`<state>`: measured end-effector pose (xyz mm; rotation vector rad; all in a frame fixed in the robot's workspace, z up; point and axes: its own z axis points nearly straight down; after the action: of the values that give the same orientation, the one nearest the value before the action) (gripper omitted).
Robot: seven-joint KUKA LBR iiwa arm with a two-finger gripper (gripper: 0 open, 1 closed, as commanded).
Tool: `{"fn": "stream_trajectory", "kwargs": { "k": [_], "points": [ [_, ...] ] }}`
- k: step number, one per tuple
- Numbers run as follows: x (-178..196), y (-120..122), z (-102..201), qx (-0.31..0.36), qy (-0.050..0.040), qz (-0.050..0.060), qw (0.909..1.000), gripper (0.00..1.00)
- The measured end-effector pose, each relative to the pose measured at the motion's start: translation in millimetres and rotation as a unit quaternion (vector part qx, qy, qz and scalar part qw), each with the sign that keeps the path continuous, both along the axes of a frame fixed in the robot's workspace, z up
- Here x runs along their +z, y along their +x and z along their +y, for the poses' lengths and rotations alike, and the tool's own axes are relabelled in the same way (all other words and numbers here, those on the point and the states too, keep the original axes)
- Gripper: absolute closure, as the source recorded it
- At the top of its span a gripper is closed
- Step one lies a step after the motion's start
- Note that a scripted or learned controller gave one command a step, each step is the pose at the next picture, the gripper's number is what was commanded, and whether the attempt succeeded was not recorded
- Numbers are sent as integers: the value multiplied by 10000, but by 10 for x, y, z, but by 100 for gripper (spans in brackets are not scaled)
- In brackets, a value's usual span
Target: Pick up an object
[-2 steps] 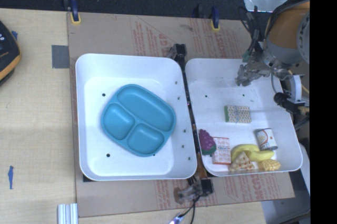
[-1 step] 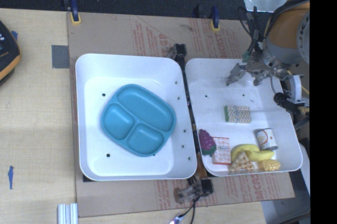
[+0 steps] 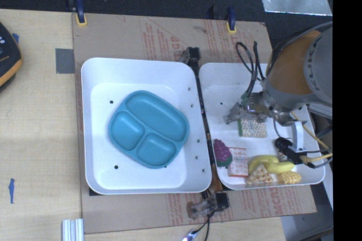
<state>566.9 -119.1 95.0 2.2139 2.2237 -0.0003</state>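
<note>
Objects for picking wait untouched: going left to right, a blue divided plate (image 3: 148,129) fills the left bin (image 3: 90,121); the right bin (image 3: 218,78) keeps a purple toy (image 3: 222,151), card (image 3: 240,161), banana (image 3: 270,164) and corn (image 3: 289,178) along its near edge. End effector (image 3: 244,112) hovers by a checked packet (image 3: 253,128), grip state impossible to tell. Nothing lifted yet, I'd say.

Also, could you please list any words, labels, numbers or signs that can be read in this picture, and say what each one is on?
Nothing can be read for certain.
Cardboard sheet: faint red printed lettering runs in slanted lines, too blurred to read.
Small card in the right bin: red and white print, too small to read.
Speckled packet by the gripper: no letters can be made out.
Yellow and black device at the left edge: markings too blurred.
</note>
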Motion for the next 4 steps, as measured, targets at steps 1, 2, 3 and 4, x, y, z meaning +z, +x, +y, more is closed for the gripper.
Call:
{"fn": "stream_trajectory", "kwargs": {
  "k": [1,2,3,4],
  "points": [
    [115,12,-19,5,-11,-15,10000,100],
    [914,386,-178,-2,11,17,10000,100],
    [971,637,389,2,16,21,10000,100],
    [970,895,995,4,15,25,10000,100]
  ]
}}
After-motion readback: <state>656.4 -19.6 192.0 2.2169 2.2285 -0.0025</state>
